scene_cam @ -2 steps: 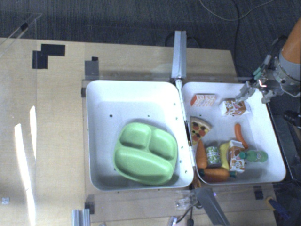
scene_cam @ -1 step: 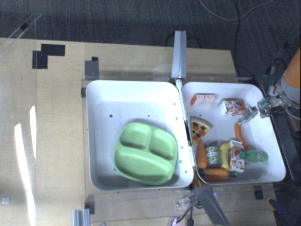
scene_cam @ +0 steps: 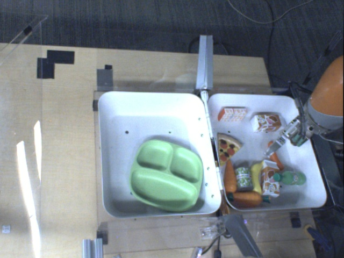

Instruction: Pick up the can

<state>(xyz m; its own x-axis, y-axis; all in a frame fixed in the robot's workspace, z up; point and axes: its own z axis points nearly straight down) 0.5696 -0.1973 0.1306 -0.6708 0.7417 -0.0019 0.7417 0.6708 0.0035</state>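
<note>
We see the can [scene_cam: 243, 178] upright low in the right bin [scene_cam: 317, 196], wedged between a carrot [scene_cam: 230, 177] and a banana [scene_cam: 256, 177]. We judge it stiff, light, slippery; best pinched across its sides from above. The tool [scene_cam: 277, 143] hovers upper right, nothing between its fingers, which seem parted.

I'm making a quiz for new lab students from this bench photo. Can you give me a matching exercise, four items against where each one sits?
Items:
1. green plate
2. can
3. pizza slice
4. hand

Places:
A. right bin, near its front edge, between a carrot and a banana
B. left bin
C. over the right bin, toward its right side
D. right bin, close to the divider between the bins

Pairs: 1-B, 2-A, 3-D, 4-C
</note>
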